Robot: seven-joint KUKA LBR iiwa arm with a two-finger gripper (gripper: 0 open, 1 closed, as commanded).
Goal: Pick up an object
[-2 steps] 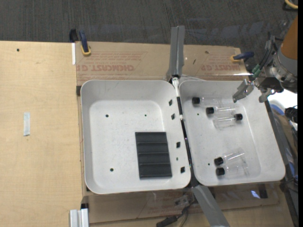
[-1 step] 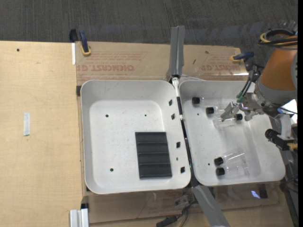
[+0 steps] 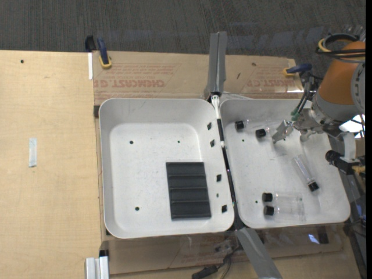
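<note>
White bins [image 3: 110, 156], black ribbed block [image 3: 188, 190], clear black-capped vials [image 3: 304, 172], orange-banded arm [image 3: 342, 83]

**Grey arm, orange band, tangle of cable**

The arm [image 3: 340, 86] is a rounded grey casing with a broad orange band [image 3: 343, 74] above the wrist. A black cable [image 3: 332, 41] with a yellow stripe loops at the top. Thin green and dark wires run along the wrist to a metallic silver gripper [image 3: 290, 129] with pale, shiny brackets.

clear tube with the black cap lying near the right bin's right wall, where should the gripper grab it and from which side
Probably across the middle of the clear tube, coming straight down. It lies flat and diagonal on the right bin floor, black cap toward the front, so the fingers would close across its narrow width.
</note>
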